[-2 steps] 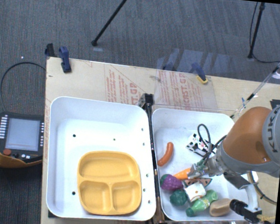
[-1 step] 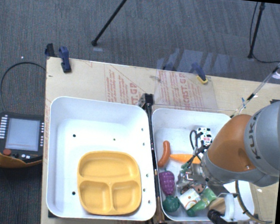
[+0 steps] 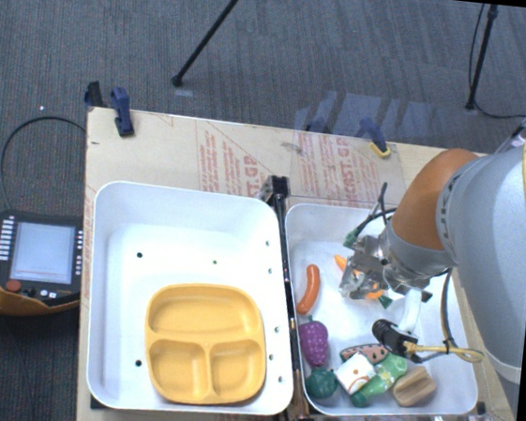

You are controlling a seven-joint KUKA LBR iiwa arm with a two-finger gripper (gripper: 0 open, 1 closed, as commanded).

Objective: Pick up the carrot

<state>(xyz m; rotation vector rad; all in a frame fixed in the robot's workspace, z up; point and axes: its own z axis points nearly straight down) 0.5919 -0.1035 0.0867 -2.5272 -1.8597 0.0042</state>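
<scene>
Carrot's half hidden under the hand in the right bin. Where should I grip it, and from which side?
Grip the carrot across its exposed orange end, coming straight down from above. It lies flat near the hand, which covers the rest, so I cannot judge its full length.

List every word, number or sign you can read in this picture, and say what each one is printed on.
Red lettering on the brown board under the bins: printed upside down and too blurred to read.
Screen of the handheld controller on the floor: too small to read.
Toy carton in the right bin: a picture, no legible words.
</scene>
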